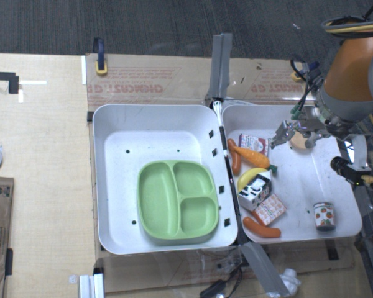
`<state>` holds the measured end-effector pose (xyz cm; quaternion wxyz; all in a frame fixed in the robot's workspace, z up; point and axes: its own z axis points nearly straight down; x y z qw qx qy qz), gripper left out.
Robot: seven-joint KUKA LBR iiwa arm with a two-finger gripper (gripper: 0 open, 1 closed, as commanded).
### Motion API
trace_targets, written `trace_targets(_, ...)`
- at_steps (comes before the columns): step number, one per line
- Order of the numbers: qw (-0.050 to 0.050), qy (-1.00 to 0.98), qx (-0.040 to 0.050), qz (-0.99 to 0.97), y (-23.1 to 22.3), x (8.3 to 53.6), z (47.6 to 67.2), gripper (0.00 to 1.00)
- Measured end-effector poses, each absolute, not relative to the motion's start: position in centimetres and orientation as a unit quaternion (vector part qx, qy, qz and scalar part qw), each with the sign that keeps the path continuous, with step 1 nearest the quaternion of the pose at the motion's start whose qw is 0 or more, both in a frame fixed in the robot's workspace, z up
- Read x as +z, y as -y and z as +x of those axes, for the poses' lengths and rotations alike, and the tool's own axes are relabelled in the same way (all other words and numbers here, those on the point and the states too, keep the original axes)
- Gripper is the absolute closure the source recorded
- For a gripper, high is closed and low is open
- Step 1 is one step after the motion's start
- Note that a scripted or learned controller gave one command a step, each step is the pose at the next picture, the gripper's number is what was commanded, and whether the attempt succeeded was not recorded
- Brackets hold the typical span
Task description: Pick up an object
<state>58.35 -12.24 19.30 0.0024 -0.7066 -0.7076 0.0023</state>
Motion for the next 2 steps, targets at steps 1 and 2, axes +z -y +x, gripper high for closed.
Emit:
trace_targets(1, -0.005, 0.725, -0.002, -0.689, 11.2, 11.5, 60.5, 0.0)
trace_targets(2, -0.012, 0.753, -0.0053, -0.657, 10.5, 10.3, 61.3, 0.0)
